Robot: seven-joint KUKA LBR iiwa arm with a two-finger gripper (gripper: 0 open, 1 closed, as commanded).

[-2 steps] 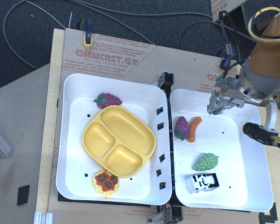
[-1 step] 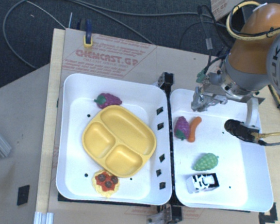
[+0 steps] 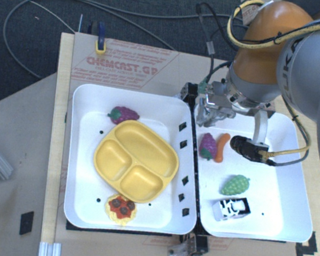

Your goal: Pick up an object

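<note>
Progress looks slight: nothing sits between the fingers of the gripper (image 3: pixel 209 115), which hangs above the far left corner of the right bin (image 3: pixel 273 228); whether its jaws are apart or together I cannot tell. Just below it lie purple grapes (image 3: pixel 208 145) touching a carrot (image 3: pixel 221 147). Green grapes (image 3: pixel 236 184) and a black-and-white block (image 3: pixel 232 208) rest nearer the front edge. Descent, grasp and lift all seem left.

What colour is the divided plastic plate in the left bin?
Yellow: the three-compartment plastic plate shows clearly in the camera view.
</note>
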